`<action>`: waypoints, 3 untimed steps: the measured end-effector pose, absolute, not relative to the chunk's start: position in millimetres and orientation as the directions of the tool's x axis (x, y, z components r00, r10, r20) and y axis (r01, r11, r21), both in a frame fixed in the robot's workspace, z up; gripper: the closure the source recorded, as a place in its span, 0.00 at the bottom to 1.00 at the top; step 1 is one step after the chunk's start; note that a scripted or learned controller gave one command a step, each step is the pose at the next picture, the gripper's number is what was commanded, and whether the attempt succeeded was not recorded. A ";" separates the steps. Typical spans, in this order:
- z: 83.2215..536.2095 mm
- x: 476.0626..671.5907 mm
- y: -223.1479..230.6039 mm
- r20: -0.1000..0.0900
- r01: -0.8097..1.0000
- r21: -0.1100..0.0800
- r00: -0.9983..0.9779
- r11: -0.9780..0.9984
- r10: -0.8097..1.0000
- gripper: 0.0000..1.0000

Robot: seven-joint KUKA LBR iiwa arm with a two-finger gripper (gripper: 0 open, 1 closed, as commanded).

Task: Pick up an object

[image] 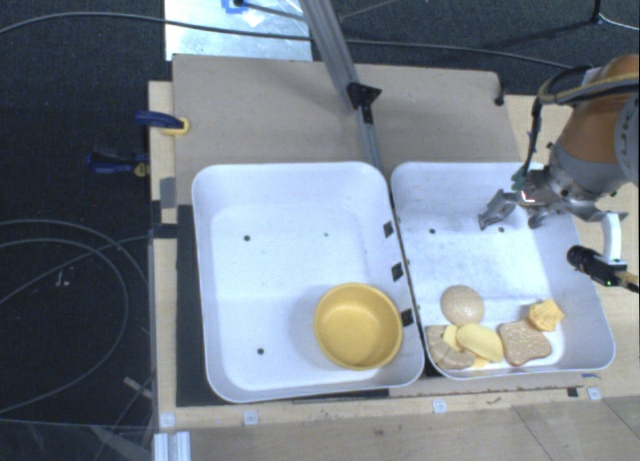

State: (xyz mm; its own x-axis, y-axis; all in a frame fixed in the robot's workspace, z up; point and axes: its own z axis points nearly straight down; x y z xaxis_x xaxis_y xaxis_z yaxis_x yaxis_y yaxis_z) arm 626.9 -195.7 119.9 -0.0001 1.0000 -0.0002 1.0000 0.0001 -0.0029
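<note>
Jaws first: we see the gripper (515,211) with its two grey fingers spread apart and nothing between them, poised over the right bin (440,184) toward that bin's one o'clock corner. Its fingertips point roughly to nine o'clock, and the grey arm with its orange band (600,119) enters from three o'clock.

We count two shallow white bins touching along their inner walls. Within the left bin (250,189), we find a yellow bowl (358,324) sitting upright at about five o'clock, close to the wall shared with its neighbour. That bin's floor otherwise shows us a few small dark dots.

Within the right bin, the things to pick lie clustered along the six o'clock wall, well apart from the gripper. We make out a round beige piece like a bun (462,304) at about seven o'clock. Just below it lies a pale yellow piece (478,342), touching a brown flat piece (450,351) at the bin's seven o'clock corner. Beside these, toward five o'clock, sits a tan slice shaped like toast (523,342), and just beyond it at four o'clock an orange-yellow chunk (545,314). We cannot tell exactly what each small piece is.

Both bins rest on a brown board (270,109), and a grey pole (330,34) slants in from twelve o'clock toward the seam between them.
</note>
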 end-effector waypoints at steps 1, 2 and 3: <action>89.5 627.3 -195.4 -0.001 1.000 0.000 -0.001 0.001 1.000 0.00; 102.7 629.1 -195.7 -0.003 1.000 0.005 -0.002 0.002 1.000 1.00; 164.9 638.8 -193.1 -0.003 1.000 0.009 -0.007 0.007 1.000 1.00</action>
